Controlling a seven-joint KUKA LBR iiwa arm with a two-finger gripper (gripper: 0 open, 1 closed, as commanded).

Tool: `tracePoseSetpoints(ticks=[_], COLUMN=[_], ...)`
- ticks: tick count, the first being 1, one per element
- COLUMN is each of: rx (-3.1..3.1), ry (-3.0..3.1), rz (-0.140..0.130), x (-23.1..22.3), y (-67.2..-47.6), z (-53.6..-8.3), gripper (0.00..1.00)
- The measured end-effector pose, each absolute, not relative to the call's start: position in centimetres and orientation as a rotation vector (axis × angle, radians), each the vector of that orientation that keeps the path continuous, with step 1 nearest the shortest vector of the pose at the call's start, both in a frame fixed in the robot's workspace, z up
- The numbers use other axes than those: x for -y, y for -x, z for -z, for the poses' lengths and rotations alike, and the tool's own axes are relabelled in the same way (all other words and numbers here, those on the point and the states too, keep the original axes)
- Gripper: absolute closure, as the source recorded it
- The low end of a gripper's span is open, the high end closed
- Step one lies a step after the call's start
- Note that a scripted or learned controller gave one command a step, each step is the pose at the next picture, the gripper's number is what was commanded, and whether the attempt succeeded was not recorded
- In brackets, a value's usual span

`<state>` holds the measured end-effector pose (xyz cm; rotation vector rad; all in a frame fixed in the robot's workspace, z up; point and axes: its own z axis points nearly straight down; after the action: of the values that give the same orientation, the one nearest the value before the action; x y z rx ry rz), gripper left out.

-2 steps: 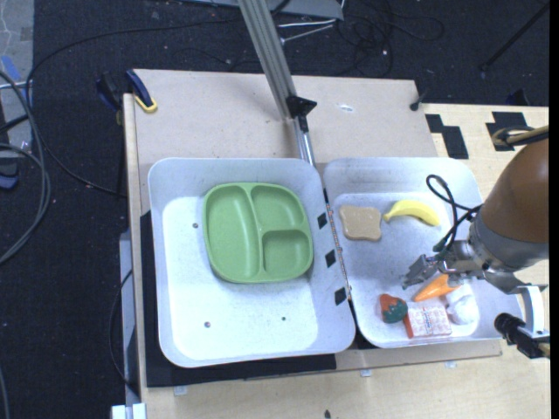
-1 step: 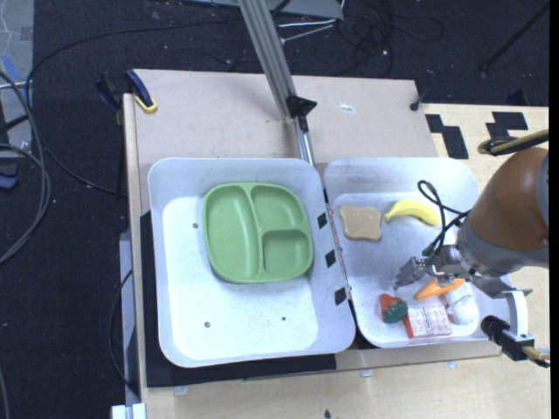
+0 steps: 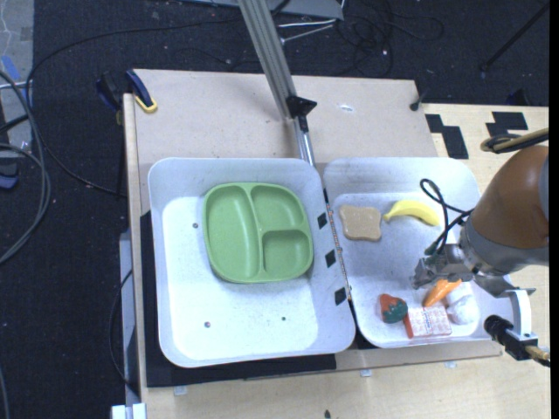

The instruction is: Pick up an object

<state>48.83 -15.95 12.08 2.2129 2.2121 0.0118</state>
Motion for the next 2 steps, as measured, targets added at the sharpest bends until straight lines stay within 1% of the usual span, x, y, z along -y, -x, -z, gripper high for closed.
tracePoseSetpoints(ticks=[1, 2], rx=[-2.221, -2.221], ry=[-2.217, -2.215], rz=[-0.003, -0.003], x=[15.6, 15.6], y=[-48.0, -48.1], z=[-17.6, -21.1], gripper=[1.0, 1.0])
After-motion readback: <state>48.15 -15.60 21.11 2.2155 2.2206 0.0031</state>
